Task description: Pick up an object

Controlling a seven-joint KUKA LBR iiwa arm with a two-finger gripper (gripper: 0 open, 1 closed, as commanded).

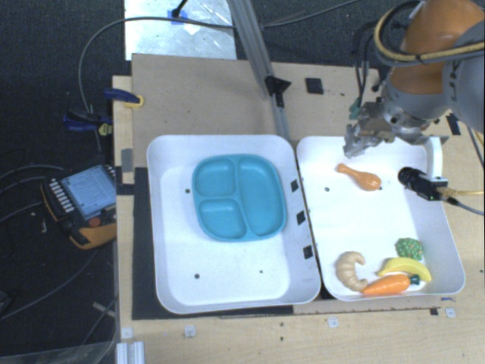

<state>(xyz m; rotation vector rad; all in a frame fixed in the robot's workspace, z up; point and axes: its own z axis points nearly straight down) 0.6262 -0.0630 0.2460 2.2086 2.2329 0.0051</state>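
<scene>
My gripper (356, 147) hangs over the far edge of the right bin (379, 226), pointing down, with nothing seen between its fingers. A toy chicken drumstick (361, 177) lies just below and right of it, apart from it. At the near right corner of this bin lie a croissant (350, 269), an orange carrot (386, 285), a yellow banana (407, 268) and a green broccoli piece (409, 247).
The left bin (174, 264) bears a blue divided plate (239, 196). A black camera mount (420, 182) juts in over the right bin's right rim. A slanted metal pole (254, 40) stands behind the bins. Cables and a handheld unit (79, 203) lie left of the bench.
</scene>
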